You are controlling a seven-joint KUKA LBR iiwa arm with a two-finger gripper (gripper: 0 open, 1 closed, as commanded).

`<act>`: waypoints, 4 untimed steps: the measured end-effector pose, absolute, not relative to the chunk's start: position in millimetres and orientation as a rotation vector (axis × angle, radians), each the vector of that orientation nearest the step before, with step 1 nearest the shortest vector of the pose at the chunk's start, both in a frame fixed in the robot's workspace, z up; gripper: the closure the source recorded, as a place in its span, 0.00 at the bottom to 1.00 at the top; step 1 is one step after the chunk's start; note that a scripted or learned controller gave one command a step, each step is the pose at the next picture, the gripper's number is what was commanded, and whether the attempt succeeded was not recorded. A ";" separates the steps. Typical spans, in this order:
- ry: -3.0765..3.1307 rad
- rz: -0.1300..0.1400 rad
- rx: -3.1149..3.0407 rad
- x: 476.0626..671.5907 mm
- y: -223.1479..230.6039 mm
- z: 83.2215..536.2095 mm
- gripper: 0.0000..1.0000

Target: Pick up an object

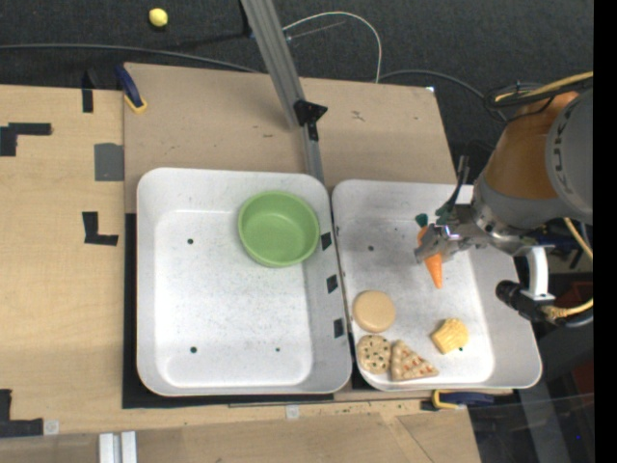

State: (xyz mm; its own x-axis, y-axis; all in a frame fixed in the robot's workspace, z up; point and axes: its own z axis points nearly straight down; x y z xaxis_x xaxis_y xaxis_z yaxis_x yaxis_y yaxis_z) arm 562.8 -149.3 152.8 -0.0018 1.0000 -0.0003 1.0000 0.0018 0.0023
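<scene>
Carrot (436,269) sits in the right bin (386,205), right under my gripper (436,242), tip pointing toward the front rim. Can't tell if I've got it or if it's just lying below. Bare floor to the gripper's left; bun (374,311), cookie (373,354), pizza slice (410,363), yellow chunk (449,336) crowd the front. Left bin (164,287) w/ green bowl (279,228) is well apart, wooden bench (58,258) beyond.
</scene>
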 end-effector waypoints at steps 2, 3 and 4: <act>2.221 0.004 2.216 582.2 -147.8 258.2 1.00; 2.230 0.001 2.216 566.6 -94.9 262.8 1.00; 2.229 -0.002 2.218 540.3 -49.6 257.1 1.00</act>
State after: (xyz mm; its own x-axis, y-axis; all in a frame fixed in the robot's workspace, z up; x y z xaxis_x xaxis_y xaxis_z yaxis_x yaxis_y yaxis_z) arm 540.3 -49.6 257.1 -0.0049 1.0000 0.0009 1.0000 0.0049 -0.0030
